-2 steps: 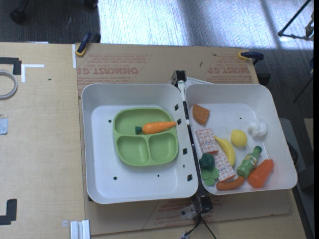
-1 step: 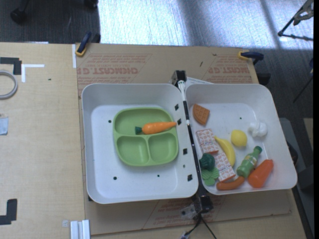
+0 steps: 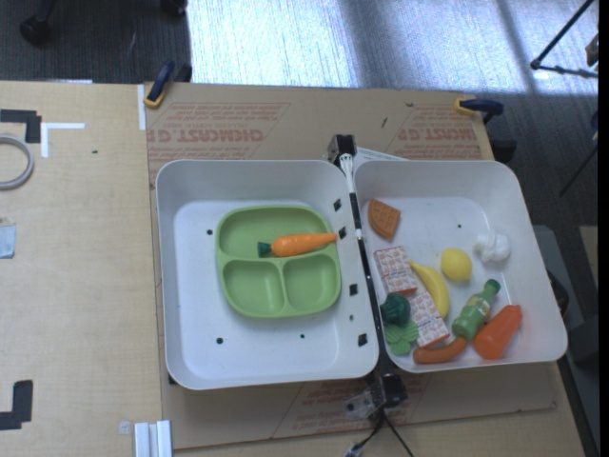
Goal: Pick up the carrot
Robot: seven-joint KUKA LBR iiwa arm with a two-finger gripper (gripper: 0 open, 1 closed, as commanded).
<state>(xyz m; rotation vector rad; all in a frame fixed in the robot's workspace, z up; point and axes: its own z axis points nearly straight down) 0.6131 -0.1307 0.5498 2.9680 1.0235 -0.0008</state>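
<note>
The carrot (image 3: 303, 244) is orange with a dark green top at its left end. It lies flat across the long upper compartment of a green divided plate (image 3: 252, 290). The plate rests in the middle of the left white bin (image 3: 181, 284). Nothing is touching the carrot.
The right bin (image 3: 528, 227) holds several toy foods: a brown cracker (image 3: 384, 218), lemon (image 3: 456, 265), banana (image 3: 430, 288), broccoli (image 3: 396, 309), green bottle (image 3: 475, 309), white garlic (image 3: 492, 247), a red chili (image 3: 440, 353) and a fat orange vegetable (image 3: 498, 331).
</note>
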